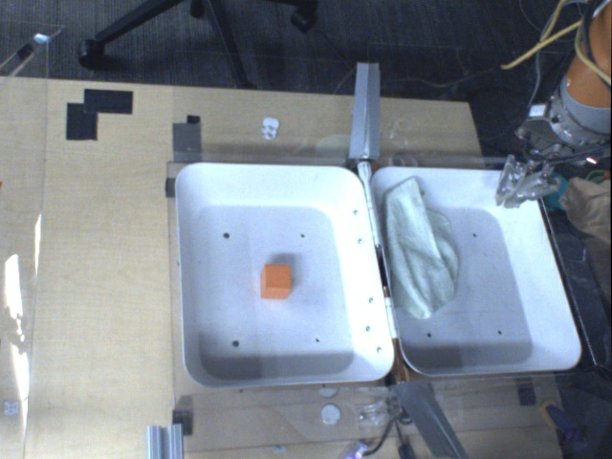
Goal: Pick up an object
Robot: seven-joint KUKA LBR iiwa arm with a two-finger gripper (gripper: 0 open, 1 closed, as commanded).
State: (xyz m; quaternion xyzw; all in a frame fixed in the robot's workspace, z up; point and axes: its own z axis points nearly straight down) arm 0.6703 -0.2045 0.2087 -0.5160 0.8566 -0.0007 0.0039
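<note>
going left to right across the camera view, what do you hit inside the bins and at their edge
orange cube in the left bin → metal divider bar between the bins → crumpled white cloth in the right bin → claw over the right bin's far right corner

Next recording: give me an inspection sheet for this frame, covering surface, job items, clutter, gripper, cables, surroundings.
Surface: wooden bench bearing left bin and right bin, side by side.
Job's things: orange block near the left bin's middle; pale towel bunched along the right bin's left side.
Clutter: black tape marks on the bench.
Gripper: gripper over the right bin's upper right corner, holding nothing.
Cables: yellow cable at upper right.
Surroundings: chair base on dark carpet.
</note>
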